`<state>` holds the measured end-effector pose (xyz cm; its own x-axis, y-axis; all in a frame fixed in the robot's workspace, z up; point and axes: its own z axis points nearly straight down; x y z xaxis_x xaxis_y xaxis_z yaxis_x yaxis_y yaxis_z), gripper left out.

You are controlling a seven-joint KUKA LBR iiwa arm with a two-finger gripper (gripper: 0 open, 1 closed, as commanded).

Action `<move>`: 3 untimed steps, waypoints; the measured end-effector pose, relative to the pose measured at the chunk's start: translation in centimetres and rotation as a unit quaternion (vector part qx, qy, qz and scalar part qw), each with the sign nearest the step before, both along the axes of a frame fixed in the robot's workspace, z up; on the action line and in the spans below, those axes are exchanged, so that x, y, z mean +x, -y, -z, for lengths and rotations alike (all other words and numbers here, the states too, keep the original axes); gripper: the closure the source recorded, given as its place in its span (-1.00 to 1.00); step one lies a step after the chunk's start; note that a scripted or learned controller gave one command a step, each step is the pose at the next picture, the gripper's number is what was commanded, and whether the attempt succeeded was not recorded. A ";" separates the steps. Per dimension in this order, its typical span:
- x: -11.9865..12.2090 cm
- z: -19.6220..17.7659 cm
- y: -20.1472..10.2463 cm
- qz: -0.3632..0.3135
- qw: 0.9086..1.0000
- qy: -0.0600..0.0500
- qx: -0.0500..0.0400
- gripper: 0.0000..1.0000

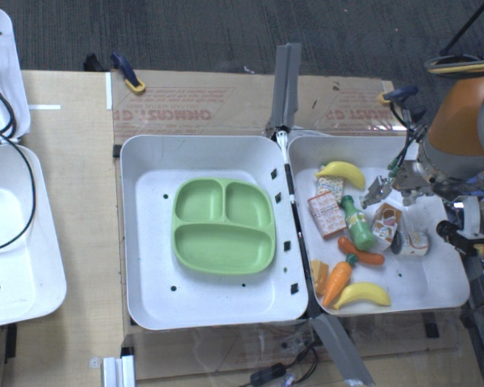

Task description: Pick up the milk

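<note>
Milk [326, 212] lies ungrasped in right bin [436, 293]; end effector [381, 190] hovers near it, fingers apart, pick not done.

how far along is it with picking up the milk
Done: the gripper has reached the right bin and hangs above the pile of toy food. In hand: nothing visibly held. Left: the milk carton lies in the bin beside the green bottle, not yet grasped or lifted.
</note>
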<state>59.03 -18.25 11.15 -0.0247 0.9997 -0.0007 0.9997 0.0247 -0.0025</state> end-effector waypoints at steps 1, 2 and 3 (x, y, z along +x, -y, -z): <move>-4.6 1.7 2.1 0.022 1.000 0.002 0.002 -1.00; -4.5 0.8 2.2 0.023 1.000 0.004 0.000 1.00; -10.4 -11.2 -3.2 -0.021 1.000 0.001 0.000 1.00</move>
